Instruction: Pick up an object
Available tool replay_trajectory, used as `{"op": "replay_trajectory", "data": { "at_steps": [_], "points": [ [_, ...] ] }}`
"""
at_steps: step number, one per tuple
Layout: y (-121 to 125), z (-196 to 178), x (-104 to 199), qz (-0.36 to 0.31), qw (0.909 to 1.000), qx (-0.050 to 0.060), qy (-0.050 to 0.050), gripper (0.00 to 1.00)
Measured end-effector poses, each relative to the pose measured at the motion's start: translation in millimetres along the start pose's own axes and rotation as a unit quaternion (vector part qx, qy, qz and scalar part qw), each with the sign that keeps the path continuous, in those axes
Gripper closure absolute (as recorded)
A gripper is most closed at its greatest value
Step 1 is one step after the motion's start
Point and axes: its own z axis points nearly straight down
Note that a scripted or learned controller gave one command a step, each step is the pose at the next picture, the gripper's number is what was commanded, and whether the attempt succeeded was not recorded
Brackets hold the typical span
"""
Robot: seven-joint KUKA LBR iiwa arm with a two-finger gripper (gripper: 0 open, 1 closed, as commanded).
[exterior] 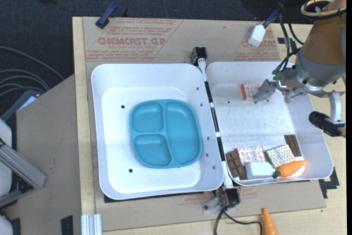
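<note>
While over right bin (308, 135), end effector (263, 94) beside red-white packet (250, 89).

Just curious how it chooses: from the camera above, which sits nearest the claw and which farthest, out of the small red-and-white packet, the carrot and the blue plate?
1. Red-and-white packet, right beside the gripper.
2. Carrot, right bin's near corner.
3. Blue plate, left bin.

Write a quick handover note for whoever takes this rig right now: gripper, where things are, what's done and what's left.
Gripper: over the far part of the right bin, beside the small orange-edged packet; nothing seen between its fingers.
Left bin: blue divided plate.
Right bin, near edge: carrot, chocolate bar, small boxes in a cluster.
Done: no pick so far.
Left: grasp one object and lift it; the packet seems closest.
</note>
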Motion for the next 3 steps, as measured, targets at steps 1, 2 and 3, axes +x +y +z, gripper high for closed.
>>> {"op": "replay_trajectory", "data": {
  "at_steps": [1,2,3],
  "points": [
    [52.7,73.3,26.4,-0.001,1.0,-0.005,-0.001,0.0],
    [54.0,61.6,25.7,-0.001,1.0,-0.007,-0.001,1.0],
    [53.8,61.8,25.7,-0.001,1.0,-0.007,-0.001,0.0]
  ]
}}
